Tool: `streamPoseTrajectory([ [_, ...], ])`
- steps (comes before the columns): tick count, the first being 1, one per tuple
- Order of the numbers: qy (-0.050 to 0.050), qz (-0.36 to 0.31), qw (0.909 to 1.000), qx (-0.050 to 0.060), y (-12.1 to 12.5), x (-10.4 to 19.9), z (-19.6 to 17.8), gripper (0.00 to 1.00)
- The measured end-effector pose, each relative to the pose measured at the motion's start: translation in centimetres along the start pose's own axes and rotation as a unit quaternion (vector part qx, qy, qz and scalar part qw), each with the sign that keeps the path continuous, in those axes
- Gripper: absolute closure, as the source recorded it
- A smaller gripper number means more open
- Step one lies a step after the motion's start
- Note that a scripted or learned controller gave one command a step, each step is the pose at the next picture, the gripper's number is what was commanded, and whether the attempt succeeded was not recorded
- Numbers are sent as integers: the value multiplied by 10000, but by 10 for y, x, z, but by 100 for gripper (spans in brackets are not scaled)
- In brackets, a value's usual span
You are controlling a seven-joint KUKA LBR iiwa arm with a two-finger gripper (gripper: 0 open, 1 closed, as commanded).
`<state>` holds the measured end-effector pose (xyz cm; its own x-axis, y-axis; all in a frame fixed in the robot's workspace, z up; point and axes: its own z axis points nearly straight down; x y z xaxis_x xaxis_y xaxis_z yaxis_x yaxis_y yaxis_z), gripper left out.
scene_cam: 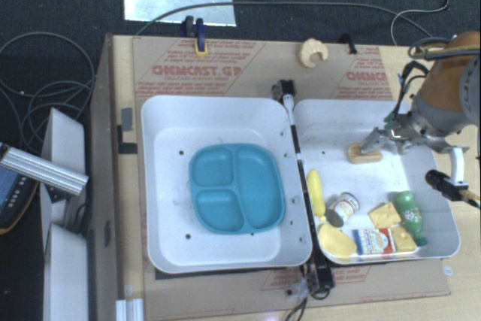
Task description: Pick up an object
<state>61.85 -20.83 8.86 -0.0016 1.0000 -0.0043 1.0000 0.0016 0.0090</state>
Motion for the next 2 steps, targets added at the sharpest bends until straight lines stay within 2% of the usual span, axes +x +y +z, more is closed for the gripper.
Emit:
streamPoseTrajectory([
  [1, 6, 3, 10000, 13, -32, 1, -97, 0],
  [2, 29, -15, 10000, 39, 4, 59, -54, 0],
])
